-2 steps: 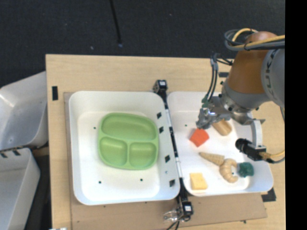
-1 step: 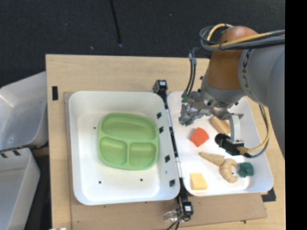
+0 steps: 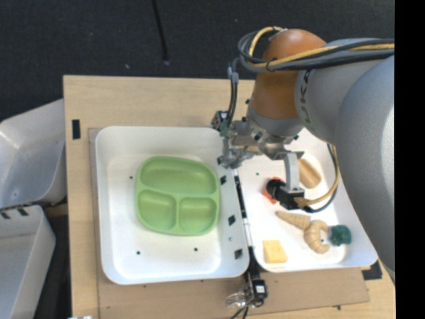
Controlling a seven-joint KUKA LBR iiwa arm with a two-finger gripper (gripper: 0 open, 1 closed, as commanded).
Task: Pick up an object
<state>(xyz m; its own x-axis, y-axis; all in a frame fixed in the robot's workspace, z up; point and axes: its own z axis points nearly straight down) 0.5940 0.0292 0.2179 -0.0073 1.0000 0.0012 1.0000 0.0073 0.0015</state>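
Observation:
My gripper (image 3: 234,153) hangs over the ridge between the two bins, near their far end, under the orange wrist band. The right bin (image 3: 335,261) holds a yellow block (image 3: 274,251) at the front, a tan cone (image 3: 297,219), a tan curled piece (image 3: 319,237), a small dark green thing (image 3: 341,234), a tan bread-like piece (image 3: 309,173) and a small orange-red thing (image 3: 271,189). None of these is seen between the gripper's parts. A light green divided plate (image 3: 178,195) lies in the middle of the left bin (image 3: 113,258).
The big grey arm covers the right bin's far right part. The bench's wooden edge (image 3: 80,198) runs along the left, with a white casing (image 3: 26,158) beyond it. Small black clips sit along the ridge between the bins.

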